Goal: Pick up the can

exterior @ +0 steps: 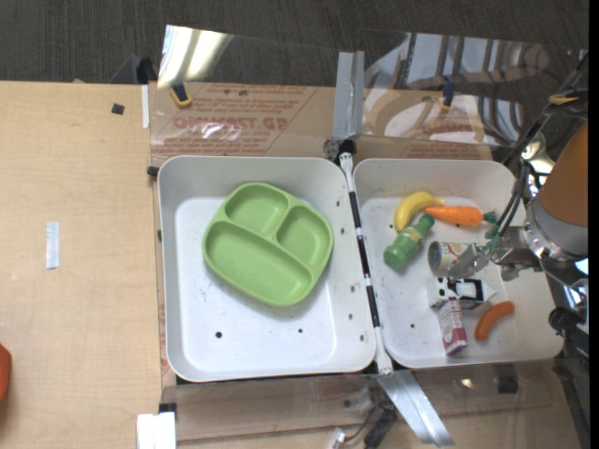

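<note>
Can [447,260] lies on its side near the middle of the right bin [412,349], silvery end facing left, label white w/ red and dark print; partly hidden by the gripper [477,262] above it. Can't tell whether the fingers are open or closed, or whether they touch the can – too dark and cluttered there.

Just beside the can, to its left: green bottle [404,249], tilted, cap end up toward the yellow banana [413,206]; bottle and banana touch or nearly so. Orange carrot [453,215] lies just right of the banana, roughly horizontal, green tip at its right end. Below the can: small pink-and-white packet [453,328] lying lengthwise toward the front wall, and a second orange piece, prob. a small carrot or sausage shape [493,319], tilted, just right of it.

Left bin [178,344] touches the right one along a shared middle edge; holds a light-green divided plate [269,242] w/ three compartments, turned at an angle, sitting about centre.

Arm [562,204] comes in from the right edge, over the right bin's far side.

Both bins sit on a light wood tabletop [75,251]; cardboard sheet [243,120] behind the left bin
</note>
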Controlling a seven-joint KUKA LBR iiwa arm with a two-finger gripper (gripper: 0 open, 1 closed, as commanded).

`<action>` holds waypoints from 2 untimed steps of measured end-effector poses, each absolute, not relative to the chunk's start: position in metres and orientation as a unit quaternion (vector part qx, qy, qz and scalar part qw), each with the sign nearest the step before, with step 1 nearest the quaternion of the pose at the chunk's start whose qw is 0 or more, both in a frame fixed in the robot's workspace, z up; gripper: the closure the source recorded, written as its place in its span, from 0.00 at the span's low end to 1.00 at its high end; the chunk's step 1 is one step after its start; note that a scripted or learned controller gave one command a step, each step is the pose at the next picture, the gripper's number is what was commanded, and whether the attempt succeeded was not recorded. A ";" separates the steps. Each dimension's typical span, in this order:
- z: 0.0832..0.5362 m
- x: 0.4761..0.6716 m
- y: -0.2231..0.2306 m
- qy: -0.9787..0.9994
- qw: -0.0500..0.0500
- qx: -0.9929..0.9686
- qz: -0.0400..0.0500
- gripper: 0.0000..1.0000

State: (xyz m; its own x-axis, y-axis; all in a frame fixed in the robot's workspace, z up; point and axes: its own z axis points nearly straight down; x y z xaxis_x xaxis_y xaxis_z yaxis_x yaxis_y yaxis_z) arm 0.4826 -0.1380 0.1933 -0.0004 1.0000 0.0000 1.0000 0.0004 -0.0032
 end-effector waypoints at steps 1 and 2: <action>0.091 0.517 -0.137 -0.695 0.001 -0.719 0.001 0.00; 0.091 0.578 -0.126 -0.683 0.000 -0.731 0.001 0.00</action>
